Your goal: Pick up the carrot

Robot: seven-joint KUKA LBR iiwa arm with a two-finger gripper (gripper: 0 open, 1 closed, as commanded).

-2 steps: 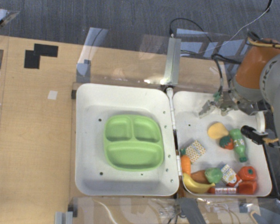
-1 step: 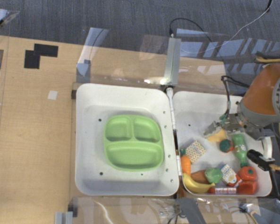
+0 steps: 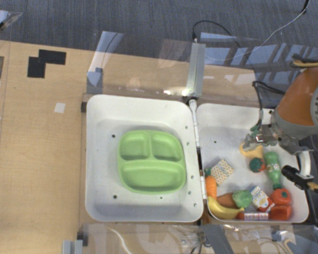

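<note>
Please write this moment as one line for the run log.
task: pick up carrot | carrot: right bin, left edge, not held | gripper: over yellow item, apart from carrot | left bin: green tray

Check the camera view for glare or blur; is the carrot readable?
Camera view: reflective streaks run across the clear panels above the bins, and a bright glare spot sits on the divider. The carrot is small but sharp, lit evenly, soft shadow only. The gripper is slightly soft, partly shaded by the arm.
</note>
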